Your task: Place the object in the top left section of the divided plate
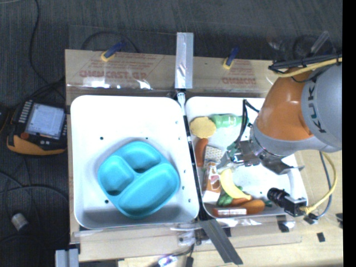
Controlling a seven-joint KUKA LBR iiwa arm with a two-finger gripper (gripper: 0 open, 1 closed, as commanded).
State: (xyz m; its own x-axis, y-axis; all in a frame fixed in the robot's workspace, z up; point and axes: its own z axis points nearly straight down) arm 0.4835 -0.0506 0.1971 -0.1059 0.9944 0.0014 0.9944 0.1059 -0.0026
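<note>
Yellow plastic banana (232,184) lies in right white bin (289,174); I am at pick step, gripper (231,154) above it, jaws state I cannot tell. Next: grasp, carry to blue divided plate (139,177).

Open white floor around blue divided plate (139,177) in left bin (89,115). Right bin (295,174) crowded: banana (232,186), yellow round piece (203,128), green item (225,120), carrot-like stick (245,207); arm (295,115) overhead.
</note>
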